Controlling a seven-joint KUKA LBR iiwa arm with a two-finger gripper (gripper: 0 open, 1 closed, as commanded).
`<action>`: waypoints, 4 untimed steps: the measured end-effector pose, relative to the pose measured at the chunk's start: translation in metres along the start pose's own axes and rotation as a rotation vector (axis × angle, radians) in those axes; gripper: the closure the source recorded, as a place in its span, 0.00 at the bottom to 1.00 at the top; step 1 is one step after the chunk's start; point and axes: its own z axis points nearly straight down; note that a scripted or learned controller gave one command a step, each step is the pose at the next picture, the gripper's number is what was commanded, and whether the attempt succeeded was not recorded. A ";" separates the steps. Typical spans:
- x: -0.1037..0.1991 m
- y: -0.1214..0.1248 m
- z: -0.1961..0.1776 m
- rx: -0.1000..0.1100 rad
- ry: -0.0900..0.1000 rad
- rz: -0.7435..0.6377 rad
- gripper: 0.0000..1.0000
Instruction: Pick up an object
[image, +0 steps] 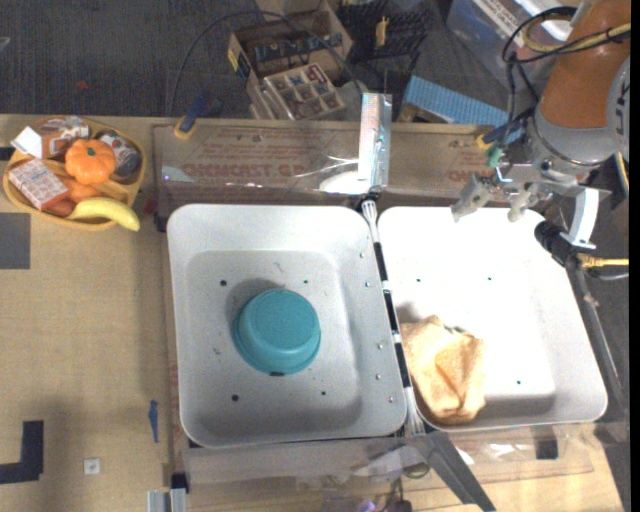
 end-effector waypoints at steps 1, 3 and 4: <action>0.028 -0.047 0.085 0.000 0.000 -0.063 0.00; 0.021 -0.154 0.139 -0.014 -0.002 -0.273 0.00; 0.019 -0.153 0.129 -0.018 -0.002 -0.270 1.00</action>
